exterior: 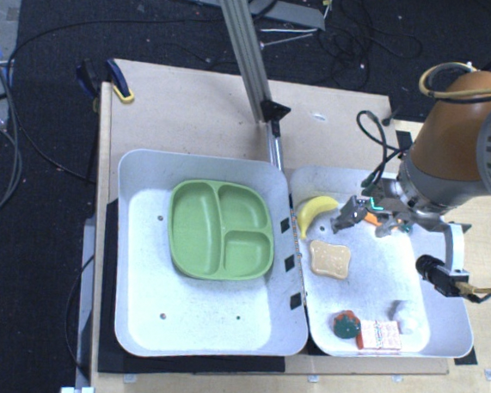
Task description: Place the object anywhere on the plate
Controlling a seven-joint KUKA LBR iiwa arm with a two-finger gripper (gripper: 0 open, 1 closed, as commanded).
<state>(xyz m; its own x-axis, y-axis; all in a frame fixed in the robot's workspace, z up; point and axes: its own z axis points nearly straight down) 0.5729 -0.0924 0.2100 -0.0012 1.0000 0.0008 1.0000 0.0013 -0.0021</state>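
The claw (358, 214) hung low over the far part of the right bin (375, 282), on the end of the grey arm (460, 126) that reached in from the right. I could not tell if the claw was apart or together, and I saw nothing held in it.

Just to the left of the claw lay a yellow banana (317, 214), close to the bin's left wall. It was the thing nearest the claw, so I think it was the one to be moved. It looked like a toy banana: light, smooth and a bit slippery, and curved, so it could roll or spin away if pinched at a tip. I think the best place to grab it was across the fat middle, with the claw coming straight down.

A little nearer than the banana lay a slice of toast (330, 260), flat on the bin floor. It looked thin and light, and hard to pinch from above. At the near end of the bin sat a red and green toy (347, 325) with a small red and white box (381, 336) just beside it on the right.

The green plate (222, 231) sat in the left bin (192, 307), well apart from the banana, with the two bin walls in between. Both bins rested on the pale worktop (194, 100)
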